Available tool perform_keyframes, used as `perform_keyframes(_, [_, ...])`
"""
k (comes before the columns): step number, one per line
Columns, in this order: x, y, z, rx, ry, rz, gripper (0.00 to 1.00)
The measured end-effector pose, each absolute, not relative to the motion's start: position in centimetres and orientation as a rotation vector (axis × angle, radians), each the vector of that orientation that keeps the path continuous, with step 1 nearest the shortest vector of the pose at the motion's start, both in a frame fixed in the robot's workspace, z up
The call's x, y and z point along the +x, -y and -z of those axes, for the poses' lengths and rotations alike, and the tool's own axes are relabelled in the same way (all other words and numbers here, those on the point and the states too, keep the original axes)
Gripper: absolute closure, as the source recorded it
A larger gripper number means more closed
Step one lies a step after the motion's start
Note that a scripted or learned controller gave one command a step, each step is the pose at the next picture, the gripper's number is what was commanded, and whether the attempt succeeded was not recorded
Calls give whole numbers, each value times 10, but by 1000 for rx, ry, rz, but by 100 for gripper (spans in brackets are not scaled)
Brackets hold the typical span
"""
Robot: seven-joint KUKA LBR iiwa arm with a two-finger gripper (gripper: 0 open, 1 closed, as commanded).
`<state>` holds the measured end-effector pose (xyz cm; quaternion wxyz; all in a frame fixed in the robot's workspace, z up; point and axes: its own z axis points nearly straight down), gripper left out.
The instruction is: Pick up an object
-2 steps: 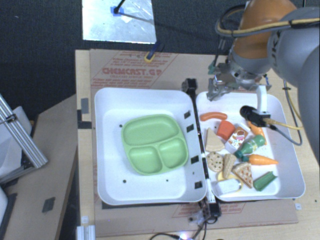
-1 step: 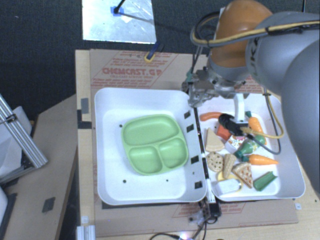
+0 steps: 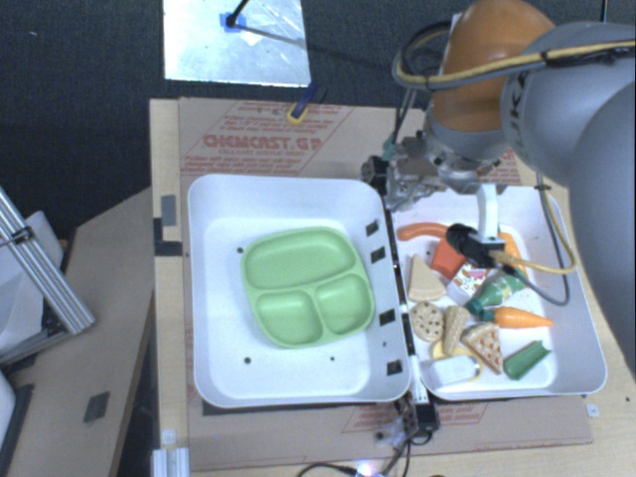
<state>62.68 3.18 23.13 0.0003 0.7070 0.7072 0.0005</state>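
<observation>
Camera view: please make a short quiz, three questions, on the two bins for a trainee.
1. True or false: the green divided plate lies in the left bin.
2. Fill in: the plate has ___ compartments.
3. Which lies in the right bin? A toy carrot, B spoon, C cup.
Key: 1 true; 2 three; 3 A.
</observation>
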Motion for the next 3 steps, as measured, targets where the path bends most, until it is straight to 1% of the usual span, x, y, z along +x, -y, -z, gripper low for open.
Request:
perform_keyframes(1, [622, -41, -233, 2216, -2227, -1, 100])
perform_keyframes(2, [631, -39, -234, 2215, -2226, -4, 100])
perform_keyframes(3, [636, -38, -226, 2216, -2225, -2, 100])
